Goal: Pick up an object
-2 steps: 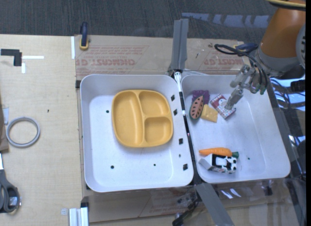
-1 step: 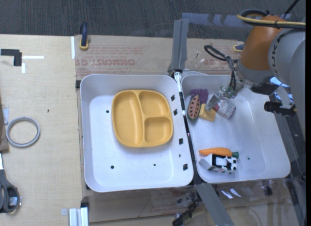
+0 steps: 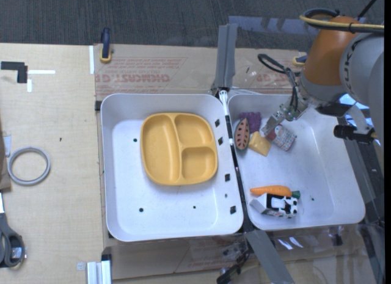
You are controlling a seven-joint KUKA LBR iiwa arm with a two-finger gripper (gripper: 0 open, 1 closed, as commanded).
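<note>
Inside, left bin (image 3: 116,173) holds yellow plate (image 3: 179,148) — right bin (image 3: 333,197), carrot (image 3: 270,190).

wooden bench (image 3: 55,112) bears two white bins (image 3: 122,215), a tape ring (image 3: 27,165), scissors (image 3: 11,247)

Robotics lab: KUKA arm (image 3: 342,50) working over white bins (image 3: 116,173), plywood bench (image 3: 49,105) bearing tape roll (image 3: 27,165), clamp (image 3: 105,44).

On my bench's bare wood: a roll of tape (image 3: 27,165) at left, scissors (image 3: 10,247) below it, a clamp (image 3: 105,45) at top.
</note>
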